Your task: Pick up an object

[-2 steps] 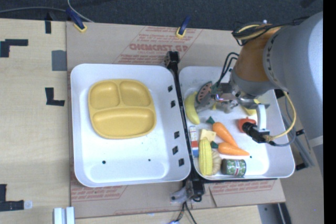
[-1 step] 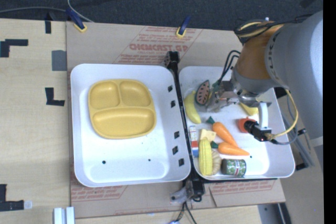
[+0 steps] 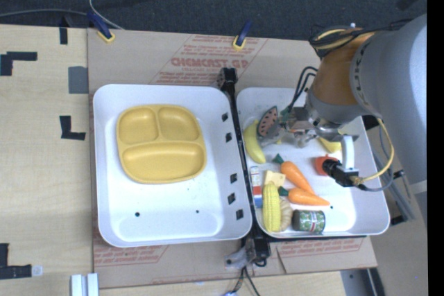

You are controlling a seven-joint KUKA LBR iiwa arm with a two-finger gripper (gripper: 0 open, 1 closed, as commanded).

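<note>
The right bin [image 3: 368,208] holds several toy foods: a watermelon slice [image 3: 268,124], a banana [image 3: 254,147], two carrots [image 3: 301,185], a corn cob [image 3: 270,206], a green-labelled can [image 3: 309,220], a red piece [image 3: 327,164] and a yellow piece [image 3: 331,144]. My gripper [image 3: 300,129] hangs low over the upper middle of this bin, just right of the watermelon slice and above the carrots. The wrist hides its tips.
The left bin [image 3: 111,208] carries a yellow divided plate [image 3: 161,142]. A black divider [image 3: 234,149] runs between the bins. The grey arm with its orange band [image 3: 340,73] covers the right bin's upper right corner. Cables trail near the red piece.
</note>
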